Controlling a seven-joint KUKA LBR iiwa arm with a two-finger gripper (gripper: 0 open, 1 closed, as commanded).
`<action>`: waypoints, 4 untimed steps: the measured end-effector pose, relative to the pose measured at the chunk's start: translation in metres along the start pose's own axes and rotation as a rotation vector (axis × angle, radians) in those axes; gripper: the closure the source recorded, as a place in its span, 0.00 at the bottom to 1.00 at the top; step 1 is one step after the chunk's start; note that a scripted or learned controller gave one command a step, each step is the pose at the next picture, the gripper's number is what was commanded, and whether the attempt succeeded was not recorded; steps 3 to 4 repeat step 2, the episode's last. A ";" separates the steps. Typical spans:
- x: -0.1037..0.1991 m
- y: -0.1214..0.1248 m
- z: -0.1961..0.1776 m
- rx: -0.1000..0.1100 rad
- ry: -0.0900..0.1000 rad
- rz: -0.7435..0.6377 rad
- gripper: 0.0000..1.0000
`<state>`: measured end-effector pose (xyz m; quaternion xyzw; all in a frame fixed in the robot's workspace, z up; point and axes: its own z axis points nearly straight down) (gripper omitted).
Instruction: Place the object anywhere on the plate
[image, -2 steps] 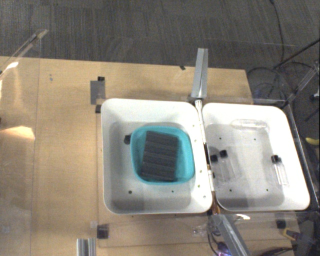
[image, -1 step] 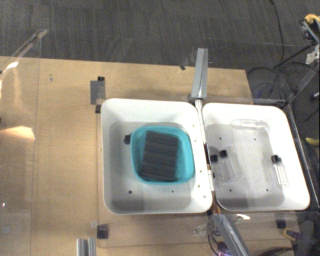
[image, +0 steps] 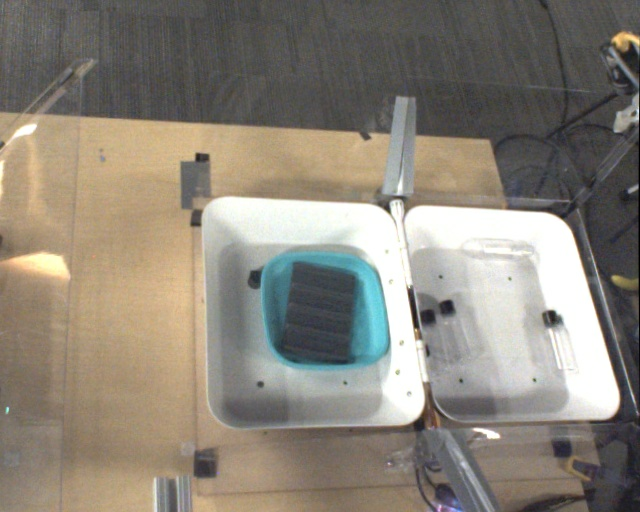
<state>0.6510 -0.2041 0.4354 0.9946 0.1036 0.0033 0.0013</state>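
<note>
A teal square plate (image: 372, 310) with rounded corners sits in the middle of the left white bin (image: 225, 330). A dark grey ribbed block (image: 320, 312) lies flat on the plate, roughly centred and turned slightly clockwise. It rests wholly inside the plate's rim, with nothing touching it.
A small black piece (image: 255, 279) pokes out at the plate's left edge. The right bin (image: 590, 390) holds clear plastic items: a tube with a black cap (image: 556, 338) near its right wall, another black-capped piece (image: 440, 310) near its left wall, and a clear shape (image: 497, 248) at the back. A metal post (image: 400, 150) stands behind the bins.
</note>
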 end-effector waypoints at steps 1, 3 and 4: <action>-0.061 -0.012 -0.001 0.000 0.000 0.001 0.00; -0.106 -0.021 -0.002 0.000 0.000 0.000 0.00; -0.106 -0.021 -0.002 0.000 0.000 0.000 0.00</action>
